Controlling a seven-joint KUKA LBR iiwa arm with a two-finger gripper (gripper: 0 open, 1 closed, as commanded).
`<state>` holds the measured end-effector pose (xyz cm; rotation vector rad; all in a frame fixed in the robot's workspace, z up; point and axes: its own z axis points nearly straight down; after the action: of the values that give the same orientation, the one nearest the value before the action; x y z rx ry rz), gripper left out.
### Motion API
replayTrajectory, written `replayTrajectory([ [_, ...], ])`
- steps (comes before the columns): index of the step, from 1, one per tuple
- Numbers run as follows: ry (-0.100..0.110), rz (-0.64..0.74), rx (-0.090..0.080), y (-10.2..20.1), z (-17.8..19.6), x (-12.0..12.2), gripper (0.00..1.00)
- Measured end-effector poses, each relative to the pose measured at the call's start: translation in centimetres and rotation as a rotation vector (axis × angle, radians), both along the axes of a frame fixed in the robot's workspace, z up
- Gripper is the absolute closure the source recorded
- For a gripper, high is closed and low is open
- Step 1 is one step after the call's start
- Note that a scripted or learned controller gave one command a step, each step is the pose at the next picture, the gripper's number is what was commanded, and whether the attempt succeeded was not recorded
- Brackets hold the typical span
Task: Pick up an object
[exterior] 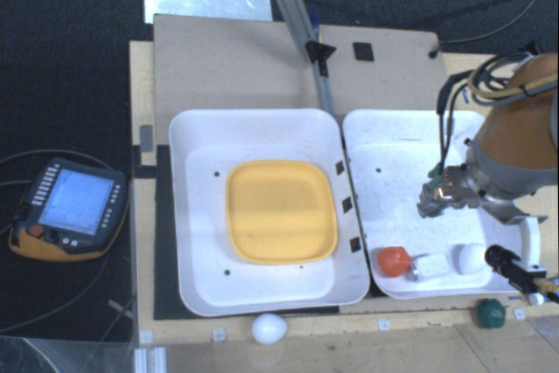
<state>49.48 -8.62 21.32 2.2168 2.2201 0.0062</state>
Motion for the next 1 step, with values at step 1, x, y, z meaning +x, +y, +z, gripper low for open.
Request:
replayTrajectory([
  [1,0.002,-0.001,0.000,0.00,4.72,0.09,1.00],
])
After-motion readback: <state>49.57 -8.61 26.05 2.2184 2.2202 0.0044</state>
